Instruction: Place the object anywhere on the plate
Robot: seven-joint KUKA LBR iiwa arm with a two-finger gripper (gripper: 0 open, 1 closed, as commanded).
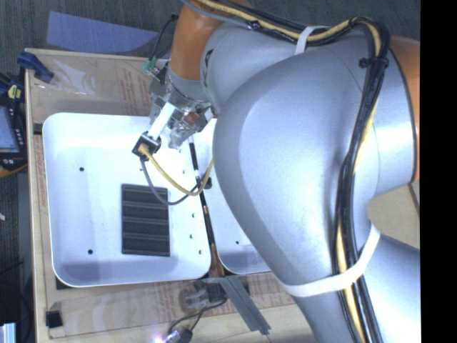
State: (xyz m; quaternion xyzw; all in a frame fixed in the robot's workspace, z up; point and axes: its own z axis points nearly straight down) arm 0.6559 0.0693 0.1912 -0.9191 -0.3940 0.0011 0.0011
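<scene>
A dark grey ribbed rectangular slab (146, 220) lies flat on the floor of the left bin (78, 191), toward its front. My gripper (186, 125) hangs over the back right part of that bin, near the divide between the two bins. It sits above and to the right of the slab, apart from it. I see no object in the gripper. The arm's big grey body covers most of the right bin (239, 259).
The left bin's floor around the slab is bare white with a few small dark dots. Blue items (36, 66) lie at the bench's back left corner. A metal bracket and cable (228, 299) sit at the front edge of the bench.
</scene>
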